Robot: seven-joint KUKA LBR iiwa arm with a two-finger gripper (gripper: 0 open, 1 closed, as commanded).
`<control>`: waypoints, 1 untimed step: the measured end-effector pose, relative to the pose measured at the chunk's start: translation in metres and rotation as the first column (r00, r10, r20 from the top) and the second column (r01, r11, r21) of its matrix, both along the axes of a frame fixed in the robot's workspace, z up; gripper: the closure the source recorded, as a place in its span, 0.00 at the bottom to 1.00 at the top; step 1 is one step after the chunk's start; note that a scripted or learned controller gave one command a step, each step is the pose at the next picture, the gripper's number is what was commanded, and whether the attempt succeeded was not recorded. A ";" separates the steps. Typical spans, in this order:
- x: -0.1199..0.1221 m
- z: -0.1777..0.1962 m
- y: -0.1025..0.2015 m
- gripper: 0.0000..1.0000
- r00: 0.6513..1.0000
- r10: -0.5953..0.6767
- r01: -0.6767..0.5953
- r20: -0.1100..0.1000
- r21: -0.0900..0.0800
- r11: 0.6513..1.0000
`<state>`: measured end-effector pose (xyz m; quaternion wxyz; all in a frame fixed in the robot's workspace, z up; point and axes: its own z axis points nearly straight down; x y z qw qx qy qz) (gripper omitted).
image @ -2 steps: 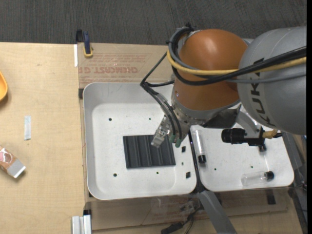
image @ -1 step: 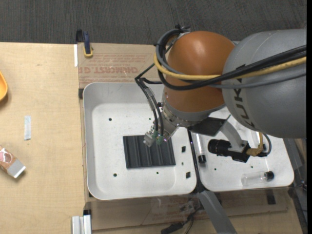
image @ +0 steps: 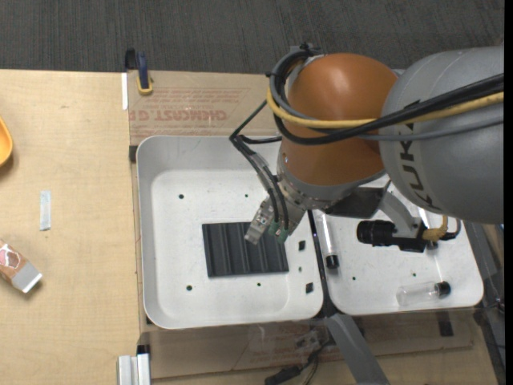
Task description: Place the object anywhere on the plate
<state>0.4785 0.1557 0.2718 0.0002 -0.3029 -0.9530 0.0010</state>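
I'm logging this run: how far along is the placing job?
Done: the arm has reached over the left bin, and the gripper hangs at the right edge of the dark ribbed plate. In hand: I can't tell whether it grips anything. Left: nothing lies on the plate, and a clear object lies in the right bin.

Arm (image: 337, 119) hides the tool; orange object (image: 3, 143) cut off at left edge

"KU" on grey arm (image: 449, 135)

1 fixed camera looks down at a slant on 2 white bins (image: 160, 215), arm (image: 401, 127) entering from right.
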 end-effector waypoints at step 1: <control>0.000 0.003 -0.008 1.00 0.986 0.168 -0.168 0.001 0.001 0.986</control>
